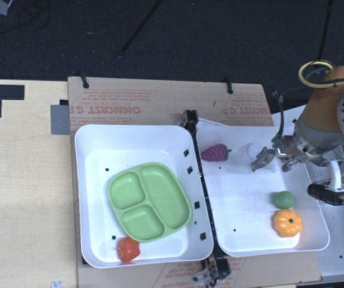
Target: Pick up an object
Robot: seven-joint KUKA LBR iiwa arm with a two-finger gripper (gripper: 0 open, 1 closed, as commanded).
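We see a small pumpkin (287, 224) in the right bin (244, 248), at the front. It looks light, hard and smooth, so we grab its round sides. Behind it hangs the gripper (272, 159), open wide, holding nothing.

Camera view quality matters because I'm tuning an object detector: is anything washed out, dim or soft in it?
Camera view: the right bin floor is bright, and a pale object by the end effector nearly blends into it; the backdrop above the bench is dark; the green plate, purple toy and orange toy stand out clearly but with slightly soft edges.
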